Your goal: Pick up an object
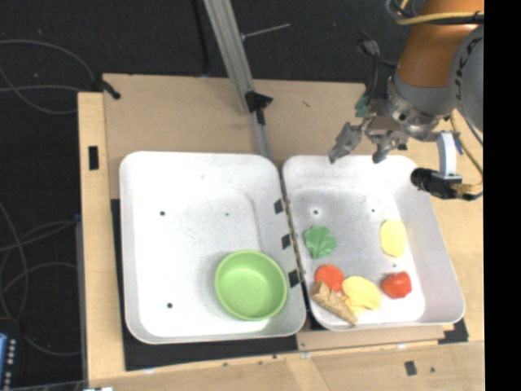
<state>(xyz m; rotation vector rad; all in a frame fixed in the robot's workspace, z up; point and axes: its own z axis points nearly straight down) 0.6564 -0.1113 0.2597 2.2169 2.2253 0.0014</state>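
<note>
- Hovering over the upper edge of the right bin (423, 218), the KUKA arm's gripper (358, 147) hangs in the upper right of the frame with its two fingers spread wide and nothing between them.
- Candidate objects cluster in that bin's lower half: a green leafy toy (319, 239) near the left wall, a pale yellow piece (393, 238) toward the right wall, a red piece (396, 285) below it, and a tight group at the lower left made up of an orange-red piece (329, 275), a yellow piece (362, 292) and a tan wedge (333, 304).
- The pale yellow piece looks the easiest pick: it lies apart from its neighbours, its long axis running nearly top to bottom of the frame, so a grip across its narrow width seems best.
- All appear to be small, light play-food items, probably smooth plastic and somewhat slippery; material cannot be confirmed.
- The tan wedge points toward the lower right corner and touches the yellow piece, so taking it risks dragging its neighbours.
- A green bowl (251, 284) sits low in the left bin (163, 186), well apart from the gripper.
</note>
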